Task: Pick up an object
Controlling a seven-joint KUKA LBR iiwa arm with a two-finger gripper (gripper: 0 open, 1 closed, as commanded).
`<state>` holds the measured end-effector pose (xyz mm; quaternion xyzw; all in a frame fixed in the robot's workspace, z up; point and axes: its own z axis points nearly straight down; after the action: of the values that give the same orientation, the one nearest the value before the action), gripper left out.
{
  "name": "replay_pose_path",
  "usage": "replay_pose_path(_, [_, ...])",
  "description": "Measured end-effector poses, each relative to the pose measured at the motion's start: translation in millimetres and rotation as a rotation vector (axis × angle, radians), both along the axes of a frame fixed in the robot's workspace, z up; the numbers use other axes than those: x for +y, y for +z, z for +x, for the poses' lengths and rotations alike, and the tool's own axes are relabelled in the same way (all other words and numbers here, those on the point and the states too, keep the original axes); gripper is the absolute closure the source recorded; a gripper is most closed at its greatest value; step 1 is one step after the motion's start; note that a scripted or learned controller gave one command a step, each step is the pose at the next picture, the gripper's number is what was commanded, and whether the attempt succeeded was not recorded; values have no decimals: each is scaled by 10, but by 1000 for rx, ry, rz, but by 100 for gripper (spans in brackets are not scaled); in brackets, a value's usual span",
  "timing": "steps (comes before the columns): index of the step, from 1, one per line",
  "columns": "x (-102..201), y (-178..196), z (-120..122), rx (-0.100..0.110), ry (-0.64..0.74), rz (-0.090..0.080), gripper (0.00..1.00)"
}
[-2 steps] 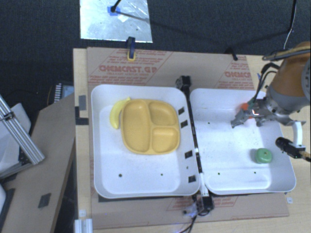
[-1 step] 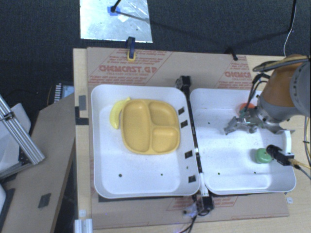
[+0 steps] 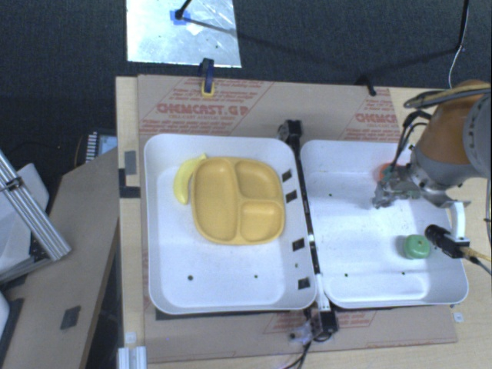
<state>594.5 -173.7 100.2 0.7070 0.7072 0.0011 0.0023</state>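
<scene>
My gripper (image 3: 382, 199) hangs low over the right bin (image 3: 346, 229), near its upper right part. A small orange-red object (image 3: 382, 171) peeks out just behind the gripper, mostly hidden by it; I cannot tell whether they touch. A green round object (image 3: 416, 246) lies on the bin floor to the lower right of the gripper, apart from it. In the left bin (image 3: 177, 283) a yellow divided plate (image 3: 237, 200) lies flat, with a yellow banana (image 3: 183, 179) tucked against its left edge.
A black divider strip (image 3: 302, 214) runs between the two bins. The arm's orange band and grey body (image 3: 453, 141) cover the right bin's far right corner. Brown cardboard (image 3: 254, 106) lies under both bins.
</scene>
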Motion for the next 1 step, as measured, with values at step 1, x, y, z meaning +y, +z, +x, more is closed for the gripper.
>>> replay_pose_path(1, [-15, 645, 28, -2, 4, 0, 100])
